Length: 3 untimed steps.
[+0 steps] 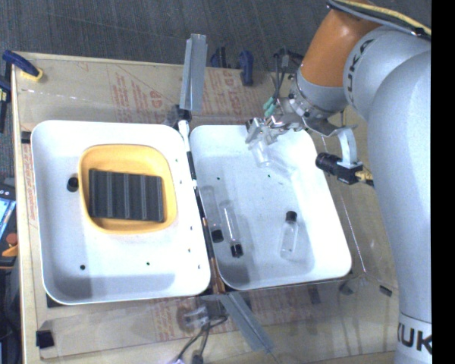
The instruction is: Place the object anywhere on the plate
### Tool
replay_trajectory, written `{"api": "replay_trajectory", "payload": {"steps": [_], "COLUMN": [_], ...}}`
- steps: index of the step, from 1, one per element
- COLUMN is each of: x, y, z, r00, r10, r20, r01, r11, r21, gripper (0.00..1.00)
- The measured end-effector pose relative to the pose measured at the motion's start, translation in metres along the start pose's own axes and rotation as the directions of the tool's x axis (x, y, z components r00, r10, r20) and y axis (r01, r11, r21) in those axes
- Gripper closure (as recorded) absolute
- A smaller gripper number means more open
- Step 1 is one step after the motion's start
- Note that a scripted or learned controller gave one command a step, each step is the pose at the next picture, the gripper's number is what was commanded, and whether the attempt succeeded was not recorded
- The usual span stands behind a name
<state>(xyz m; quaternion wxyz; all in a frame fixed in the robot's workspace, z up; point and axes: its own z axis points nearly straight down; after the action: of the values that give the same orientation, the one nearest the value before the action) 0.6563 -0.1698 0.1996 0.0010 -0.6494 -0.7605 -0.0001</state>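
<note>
In the left bin the yellow plate sits near the middle, carrying a dark ridged insert. In the right bin, 2 clear vials lie toward the near edge: one black-capped by the left wall, the other nearer the right wall. The tool hangs over that bin's far edge; whether it is released or clenched I cannot tell, and nothing visibly sits in it. The risk: clear, rounded vials lying flat may slip or roll from a pinch, or a grasp by the wall may foul the bin.
</note>
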Motion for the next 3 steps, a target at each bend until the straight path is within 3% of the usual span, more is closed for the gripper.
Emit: {"api": "replay_trajectory", "payload": {"steps": [1,2,3], "x": [0.039,0.071,0.149], "y": [0.007,-0.043,-0.006], "z": [0.013,-0.032,-0.045], "r00": [0.987,0.919,0.805], "r10": [-0.163,-0.394,-0.593], "r20": [0.0,0.0,0.003], "r01": [0.163,0.394,0.593], "r11": [0.987,0.919,0.805], "r21": [0.001,0.002,0.0], "gripper": [1.0,1.0,1.0]}}
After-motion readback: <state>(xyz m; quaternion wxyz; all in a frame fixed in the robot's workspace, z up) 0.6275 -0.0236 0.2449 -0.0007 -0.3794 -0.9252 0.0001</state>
